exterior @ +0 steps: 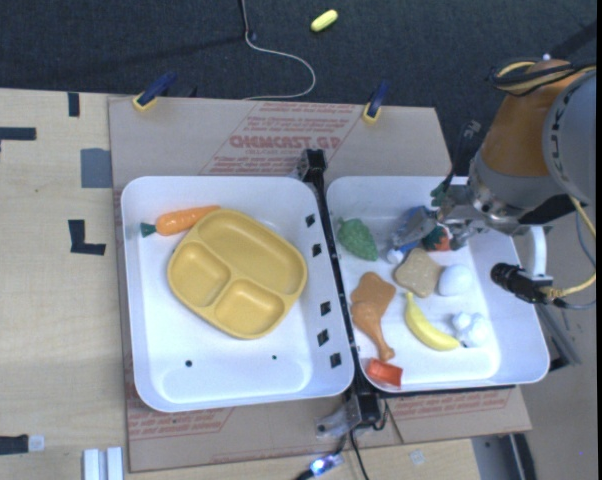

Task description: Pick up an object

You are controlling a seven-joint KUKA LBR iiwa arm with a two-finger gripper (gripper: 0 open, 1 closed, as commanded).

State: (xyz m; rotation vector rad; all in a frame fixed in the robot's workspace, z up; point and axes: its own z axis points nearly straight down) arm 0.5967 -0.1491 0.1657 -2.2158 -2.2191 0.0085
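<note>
Over the right bin (521,363), toward its two o'clock corner, I see the gripper (443,223) low among the toys, with the grey arm and its orange band reaching in from three o'clock. I cannot tell how the end effector is set, since its tip is buried in clutter, so I judge the pick as not yet done: nothing shows lifted clear of the bin floor. Directly under the tip lies a blue object (413,226) with a small red-and-green piece (439,239) touching it, and that pair looks like the likeliest target, though I can't say either is gripped. Just toward six o'clock of them sits a tan bread slice (418,272), with a white lump (455,281) beside it at three o'clock. Farther down I see a banana (428,330), a small white piece (465,323), a brown drumstick (373,310) and a red piece (385,373) near the bin's six o'clock rim. A green leafy item (358,238) rests at nine o'clock of the gripper, near the divider. The crowding around the tip is what stands in my way; a close could catch two things or nudge the bread. In the left bin (231,388) a yellow divided plate (238,271) and a carrot (184,220) lie well apart from the work.
</note>
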